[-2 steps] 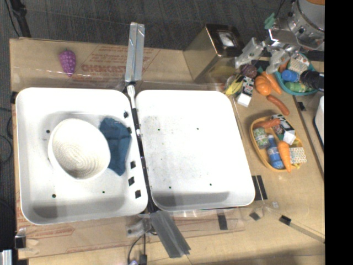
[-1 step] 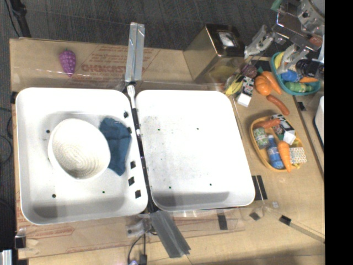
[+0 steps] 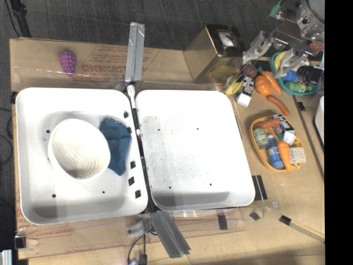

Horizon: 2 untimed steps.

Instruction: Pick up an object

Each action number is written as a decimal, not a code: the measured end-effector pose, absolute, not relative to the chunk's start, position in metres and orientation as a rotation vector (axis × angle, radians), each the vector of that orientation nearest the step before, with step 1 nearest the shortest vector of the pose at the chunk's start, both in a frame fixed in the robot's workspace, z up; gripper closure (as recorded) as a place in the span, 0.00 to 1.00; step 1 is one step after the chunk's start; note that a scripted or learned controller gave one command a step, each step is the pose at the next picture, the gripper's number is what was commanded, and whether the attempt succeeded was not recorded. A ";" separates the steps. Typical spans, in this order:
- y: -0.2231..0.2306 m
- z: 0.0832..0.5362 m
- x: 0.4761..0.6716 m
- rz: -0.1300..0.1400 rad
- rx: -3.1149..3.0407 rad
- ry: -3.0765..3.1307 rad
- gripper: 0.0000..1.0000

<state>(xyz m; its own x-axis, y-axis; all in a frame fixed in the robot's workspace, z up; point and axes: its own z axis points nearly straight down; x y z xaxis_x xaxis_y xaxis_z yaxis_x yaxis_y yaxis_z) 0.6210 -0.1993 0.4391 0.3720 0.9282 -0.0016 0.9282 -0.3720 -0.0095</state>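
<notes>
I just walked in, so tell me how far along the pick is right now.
Nothing looks picked yet. The white woven hat and blue cloth lie touching in the left bin. The gripper sits at the upper right, over the bench clutter, away from both bins. Reaching in, grasping and lifting all remain.

Two white bins (image 3: 187, 195). One white woven hat (image 3: 80, 148) and one blue cloth (image 3: 117, 145) in the left bin. One purple object (image 3: 68, 61) far left.
</notes>
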 end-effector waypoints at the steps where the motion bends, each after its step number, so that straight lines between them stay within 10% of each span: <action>1: -0.200 0.440 0.598 0.009 -2.576 -1.788 0.00; 2: -0.198 0.439 0.652 0.009 -2.644 -1.689 0.00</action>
<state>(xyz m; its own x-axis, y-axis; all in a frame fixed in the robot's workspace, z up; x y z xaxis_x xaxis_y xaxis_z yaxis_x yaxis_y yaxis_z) 0.6519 -0.1980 0.4392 0.4207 0.9072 -0.0025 0.9072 -0.4207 -0.0062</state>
